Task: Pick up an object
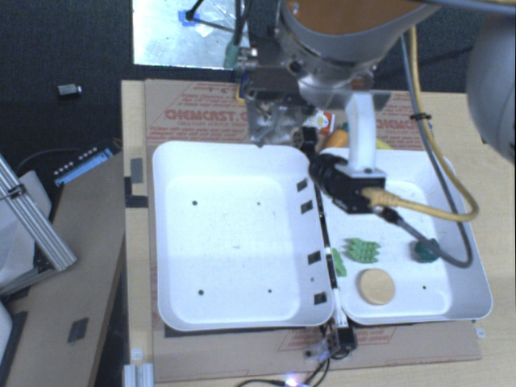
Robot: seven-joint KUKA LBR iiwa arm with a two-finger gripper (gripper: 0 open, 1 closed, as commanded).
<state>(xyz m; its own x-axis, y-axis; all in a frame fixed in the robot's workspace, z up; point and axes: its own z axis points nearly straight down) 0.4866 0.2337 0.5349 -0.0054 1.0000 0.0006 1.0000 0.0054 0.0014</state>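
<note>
Single fixed camera above the bench (133, 240), slanting down, fairly close, on both bins (234, 224)

claw (274, 131) above bins' far edge; tan disc (376, 286) in right bin (459, 297)

Operator, your arm (355, 14) runs off the top and right edges, so you lose most of its body. The end effector (278, 127) sits in a dark, blurry cluster at the bins' far rim; you can't read it. An orange and yellow object (337, 138) peeks out behind the white post, mostly covered. The right bin (451, 293) has its far corner hidden under the arm. The teal thing (425, 251) is too small to identify.
</note>
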